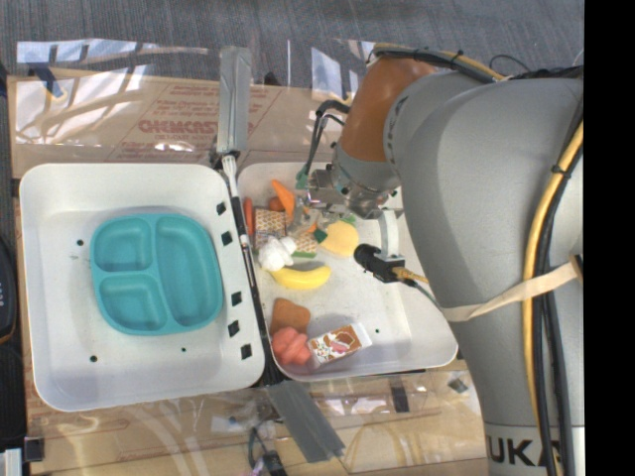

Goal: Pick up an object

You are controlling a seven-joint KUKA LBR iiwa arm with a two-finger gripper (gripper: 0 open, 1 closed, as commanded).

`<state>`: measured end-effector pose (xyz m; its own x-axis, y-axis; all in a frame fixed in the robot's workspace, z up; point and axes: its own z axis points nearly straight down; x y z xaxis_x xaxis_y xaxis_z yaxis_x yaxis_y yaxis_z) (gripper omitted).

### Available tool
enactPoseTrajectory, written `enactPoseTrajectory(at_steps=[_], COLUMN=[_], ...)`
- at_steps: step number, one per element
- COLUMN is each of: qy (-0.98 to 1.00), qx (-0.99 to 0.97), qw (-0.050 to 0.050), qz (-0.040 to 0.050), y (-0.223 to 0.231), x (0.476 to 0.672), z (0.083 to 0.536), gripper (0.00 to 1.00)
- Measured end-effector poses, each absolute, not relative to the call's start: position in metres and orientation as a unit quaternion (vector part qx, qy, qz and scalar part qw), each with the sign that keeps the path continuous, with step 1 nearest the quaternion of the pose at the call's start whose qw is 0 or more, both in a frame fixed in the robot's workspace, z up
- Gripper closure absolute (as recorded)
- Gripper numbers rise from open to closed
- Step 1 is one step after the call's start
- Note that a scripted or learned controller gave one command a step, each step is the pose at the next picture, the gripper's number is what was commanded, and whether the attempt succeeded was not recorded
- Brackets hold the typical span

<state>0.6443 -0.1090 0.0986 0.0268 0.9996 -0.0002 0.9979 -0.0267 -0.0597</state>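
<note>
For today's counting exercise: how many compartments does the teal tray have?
3. The teal tray in the left bin has two compartments along the top and one along the bottom.

This is a robotics lab, not a home. A large grey industrial arm point(496, 196) with an orange band reaches over two shallow white plastic bins point(60, 365) set on a bench covered with flattened brown cardboard point(149, 117) under clear sheeting. Grey carpet point(149, 3) lies beyond, and the right bin holds plastic toy food point(301, 277).
</note>
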Motion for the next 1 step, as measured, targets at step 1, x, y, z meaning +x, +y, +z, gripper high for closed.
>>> enactPoseTrajectory(at_steps=[1], qy=[-0.791], qx=[-0.611], qw=[-0.001], qz=[-0.0007], y=[-0.0542], x=[0.6256], z=[0.1929], gripper=[1.0])
